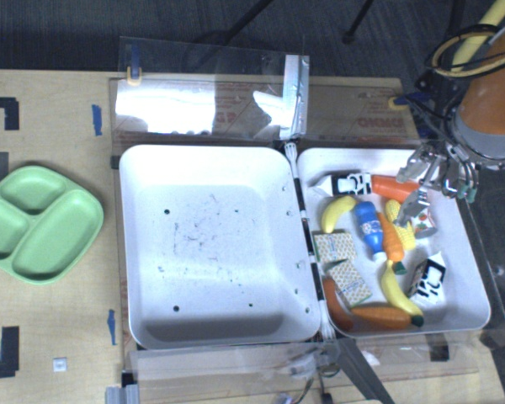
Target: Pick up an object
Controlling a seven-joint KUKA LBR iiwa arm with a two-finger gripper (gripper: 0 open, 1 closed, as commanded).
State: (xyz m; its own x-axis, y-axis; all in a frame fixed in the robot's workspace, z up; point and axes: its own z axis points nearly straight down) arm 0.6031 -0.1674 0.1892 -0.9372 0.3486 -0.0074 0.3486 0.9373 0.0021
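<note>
Smooth plastic food fills the right bin [475, 305]: a curved yellow banana [399, 289] lies with its long axis pointing front-right. Above the bin's back right, the hand [422, 194] hovers; I cannot tell its state.

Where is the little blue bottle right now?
The blue bottle lies in the right-hand bin, near its middle, between a yellow banana on its left and an orange carrot on its right.
</note>
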